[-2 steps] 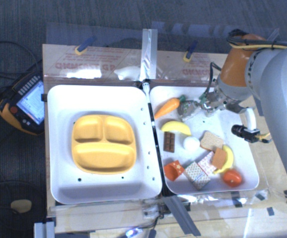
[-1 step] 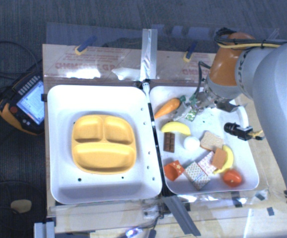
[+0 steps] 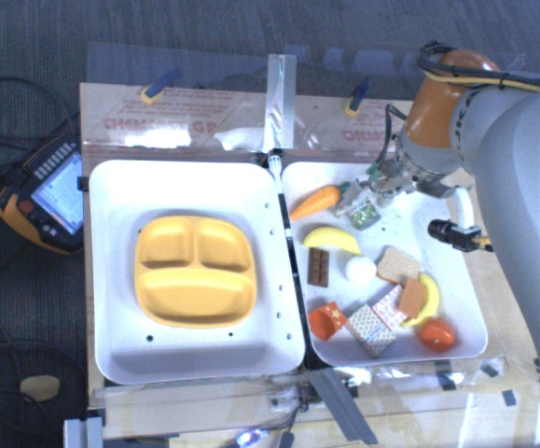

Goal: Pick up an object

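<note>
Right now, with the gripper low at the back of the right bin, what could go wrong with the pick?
The gripper sits beside the carrot and a small green item, so it may close on the wrong one or on nothing. The other toys crowd together near the banana and egg; a sweep could knock them about.

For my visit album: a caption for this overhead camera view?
Robot gripper reaching into a bin of toy food beside a yellow tray.
</note>
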{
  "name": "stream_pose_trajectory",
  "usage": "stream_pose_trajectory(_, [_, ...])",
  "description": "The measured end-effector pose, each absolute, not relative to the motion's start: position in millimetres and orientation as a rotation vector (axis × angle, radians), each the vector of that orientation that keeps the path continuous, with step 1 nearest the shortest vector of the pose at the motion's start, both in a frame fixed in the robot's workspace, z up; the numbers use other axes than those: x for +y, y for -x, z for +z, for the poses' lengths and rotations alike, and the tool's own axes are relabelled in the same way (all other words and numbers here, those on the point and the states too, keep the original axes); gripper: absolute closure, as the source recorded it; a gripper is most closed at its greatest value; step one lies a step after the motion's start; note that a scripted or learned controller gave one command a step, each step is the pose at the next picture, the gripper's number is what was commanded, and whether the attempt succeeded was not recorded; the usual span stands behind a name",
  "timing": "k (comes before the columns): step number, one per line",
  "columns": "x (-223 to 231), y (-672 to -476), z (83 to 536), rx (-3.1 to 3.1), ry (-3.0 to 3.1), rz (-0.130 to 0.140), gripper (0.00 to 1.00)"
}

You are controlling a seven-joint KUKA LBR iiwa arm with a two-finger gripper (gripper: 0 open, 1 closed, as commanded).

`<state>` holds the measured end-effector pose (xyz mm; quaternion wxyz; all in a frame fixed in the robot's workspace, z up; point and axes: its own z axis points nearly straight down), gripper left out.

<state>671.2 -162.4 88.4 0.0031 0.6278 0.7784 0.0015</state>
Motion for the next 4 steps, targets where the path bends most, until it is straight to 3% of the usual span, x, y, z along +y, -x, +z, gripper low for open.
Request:
stream_pose_trajectory(1, [-179.7,-668.6,220.5,2.187,-2.252,-0.006,0.00])
stream_pose_trajectory(2, [-145.0,-628.7,187.4,2.374,-2.059,-0.005,0.00])
stream_pose_trajectory(3, [-167.9,-663.4,93.3,2.392,-2.034,-0.006,0.00])
stream_pose_trajectory(4, [-167.9,-663.4,101.6,2.393,-2.032,-0.009,1.00])
